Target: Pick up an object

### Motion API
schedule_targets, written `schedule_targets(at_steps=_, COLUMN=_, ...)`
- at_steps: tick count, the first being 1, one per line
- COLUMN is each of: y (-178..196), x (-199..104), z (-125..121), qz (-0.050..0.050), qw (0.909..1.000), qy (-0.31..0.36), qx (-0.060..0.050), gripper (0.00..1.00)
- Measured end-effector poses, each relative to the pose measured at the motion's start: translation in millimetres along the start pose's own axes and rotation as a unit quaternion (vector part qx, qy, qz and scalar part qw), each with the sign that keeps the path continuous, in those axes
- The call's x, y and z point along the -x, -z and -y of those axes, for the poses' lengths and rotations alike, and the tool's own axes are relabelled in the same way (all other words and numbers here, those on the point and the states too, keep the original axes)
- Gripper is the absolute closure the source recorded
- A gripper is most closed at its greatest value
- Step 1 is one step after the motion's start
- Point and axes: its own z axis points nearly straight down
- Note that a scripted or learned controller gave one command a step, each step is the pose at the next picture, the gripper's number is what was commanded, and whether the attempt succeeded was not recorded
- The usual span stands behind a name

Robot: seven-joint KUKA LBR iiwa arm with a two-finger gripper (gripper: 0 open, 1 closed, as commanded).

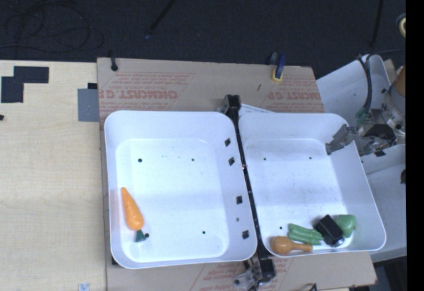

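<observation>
Carrot (pixel 131 209) alone at lower left, easiest pick. Hand (pixel 341 139) at right edge over right bin (pixel 301 127), grip state unclear. Better centred and aligned along it before closing.

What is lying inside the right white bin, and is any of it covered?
In the right bin, near its front corner, lie a tan pear-shaped toy, a green pod-like piece, a black block and a green lump. The block overlaps the green things, hiding parts of them.
</observation>
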Motion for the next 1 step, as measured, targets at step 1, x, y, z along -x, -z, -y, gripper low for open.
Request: schedule_targets(at_steps=1, y=9.7, x=0.6, z=0.1, qz=0.000, qw=1.0000, qy=0.000, qx=-0.001, gripper=1.00)
